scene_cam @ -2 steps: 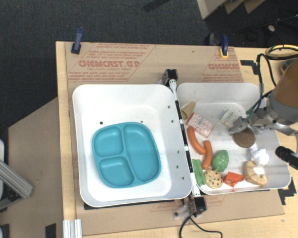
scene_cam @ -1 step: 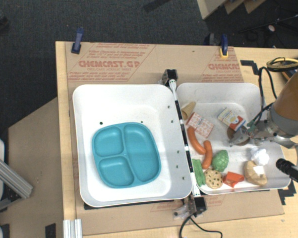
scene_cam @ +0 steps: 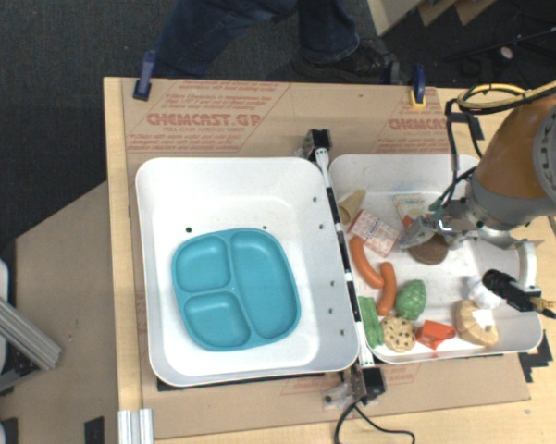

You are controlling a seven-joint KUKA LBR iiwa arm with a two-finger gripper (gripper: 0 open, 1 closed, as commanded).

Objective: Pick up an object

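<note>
The arm [scene_cam: 527, 169] is a thick, rounded tube, its broad orange band [scene_cam: 513, 141] sitting farther from the fingers than the smooth grey wrist section [scene_cam: 507, 202]. Closer to the fingers, the wrist narrows into a darker metal fitting with a small teal-coloured spot on it (too small to make out what it is). A black cable [scene_cam: 458, 146] loops along the orange band's side and runs toward the fingers, while a yellow cable [scene_cam: 495, 91] curves over the arm's far end, well away from them.
</note>
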